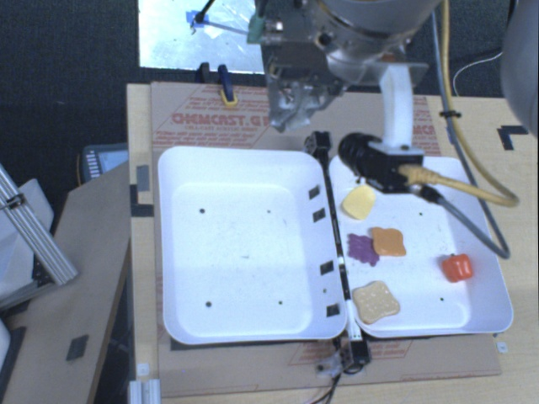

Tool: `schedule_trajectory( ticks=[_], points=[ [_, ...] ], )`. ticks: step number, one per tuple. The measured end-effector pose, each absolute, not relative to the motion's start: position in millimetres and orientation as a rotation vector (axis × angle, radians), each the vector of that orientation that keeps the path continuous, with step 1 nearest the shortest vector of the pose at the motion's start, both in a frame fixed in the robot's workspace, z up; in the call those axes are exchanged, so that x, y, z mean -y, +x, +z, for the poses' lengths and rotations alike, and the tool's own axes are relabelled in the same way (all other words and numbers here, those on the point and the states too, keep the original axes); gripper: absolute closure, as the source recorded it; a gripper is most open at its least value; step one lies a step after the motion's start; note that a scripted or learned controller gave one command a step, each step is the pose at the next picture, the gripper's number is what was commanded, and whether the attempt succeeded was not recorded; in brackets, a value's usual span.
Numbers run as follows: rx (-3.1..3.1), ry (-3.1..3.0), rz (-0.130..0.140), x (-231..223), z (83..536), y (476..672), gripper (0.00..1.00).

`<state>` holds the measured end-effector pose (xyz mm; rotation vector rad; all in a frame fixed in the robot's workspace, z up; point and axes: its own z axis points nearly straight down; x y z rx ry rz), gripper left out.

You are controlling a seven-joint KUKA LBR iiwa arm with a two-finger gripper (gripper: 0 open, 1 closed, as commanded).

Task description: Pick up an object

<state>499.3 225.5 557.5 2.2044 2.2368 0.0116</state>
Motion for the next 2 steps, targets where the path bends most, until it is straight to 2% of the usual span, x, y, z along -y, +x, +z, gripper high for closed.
schedule_trajectory(
  ticks=[1, 2],
  points=[
    [-2.225, 2.225, -0.023, -233.7, 288.8, 520.8, 1.00],
    [-2.222, 2.221, -0.001, -234.0, 77.4, 519.0, 1.00]
  ],
)
